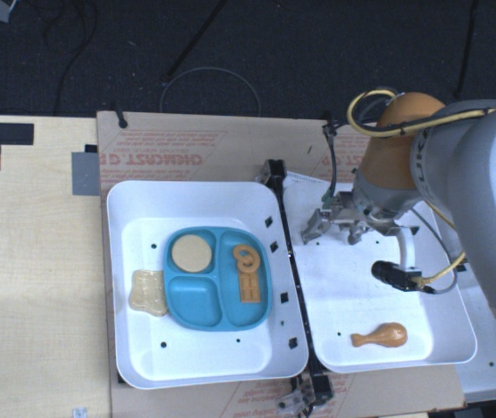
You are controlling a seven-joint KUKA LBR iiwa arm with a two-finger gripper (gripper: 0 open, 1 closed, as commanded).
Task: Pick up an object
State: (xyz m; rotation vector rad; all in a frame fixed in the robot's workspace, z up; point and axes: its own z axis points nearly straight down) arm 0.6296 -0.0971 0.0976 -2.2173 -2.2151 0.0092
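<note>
Over the right white bin (457, 338) the grey arm (457, 164) bends down, jaws (331, 229) spread open, holding nothing

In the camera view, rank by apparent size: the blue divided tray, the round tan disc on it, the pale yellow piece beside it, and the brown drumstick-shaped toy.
1. Blue divided tray, clearly largest.
2-4. Brown drumstick-shaped toy, pale yellow piece and round tan disc look too alike to rank.

Blue tray (197, 307) w/ tan disc (191, 252) & orange-brown key (247, 273); white bins (135, 355); orange-tan drumstick (380, 336).
</note>
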